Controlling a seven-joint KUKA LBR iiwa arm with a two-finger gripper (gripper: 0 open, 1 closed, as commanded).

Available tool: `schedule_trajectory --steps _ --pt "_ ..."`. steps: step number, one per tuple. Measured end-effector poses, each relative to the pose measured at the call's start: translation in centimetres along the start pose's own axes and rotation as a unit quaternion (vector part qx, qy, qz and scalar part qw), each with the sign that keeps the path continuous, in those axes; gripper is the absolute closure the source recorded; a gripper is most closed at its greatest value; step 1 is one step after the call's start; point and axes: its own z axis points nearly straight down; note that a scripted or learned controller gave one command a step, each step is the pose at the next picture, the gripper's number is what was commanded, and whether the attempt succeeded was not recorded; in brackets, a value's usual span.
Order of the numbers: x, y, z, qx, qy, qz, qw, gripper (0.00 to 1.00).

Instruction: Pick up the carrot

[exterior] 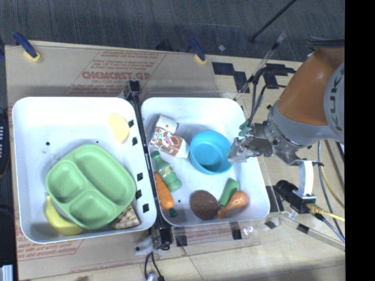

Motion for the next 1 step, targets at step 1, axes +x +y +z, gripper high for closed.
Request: schedule_trajectory --steps 1 --pt "-6.14 1.70 -6.44 0.002 0.001 -0.040 0.9992 1.00"
